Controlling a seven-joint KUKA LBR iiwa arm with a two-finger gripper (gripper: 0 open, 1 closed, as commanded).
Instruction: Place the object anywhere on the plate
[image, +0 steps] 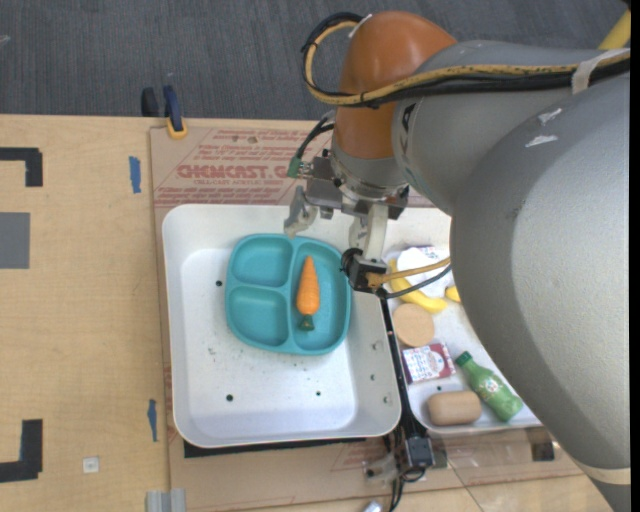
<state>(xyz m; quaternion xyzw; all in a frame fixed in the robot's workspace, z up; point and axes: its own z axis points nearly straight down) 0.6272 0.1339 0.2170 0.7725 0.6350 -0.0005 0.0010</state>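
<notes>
A teal plate (262, 300) sits in a white bin (200, 380), with an orange carrot (308, 288) tipped dark green on it. Right of the plate lie a yellow banana (425, 298), a tan disc (413, 324), a red packet (427, 362), a green bottle (491, 388) and a brown bun (453, 408).

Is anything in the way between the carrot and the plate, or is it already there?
Nothing visible stands in the way. The carrot already lies in the long right compartment of the teal plate, inside the left bin. The gripper sits just above the plate's upper edge, apart from the carrot.
</notes>
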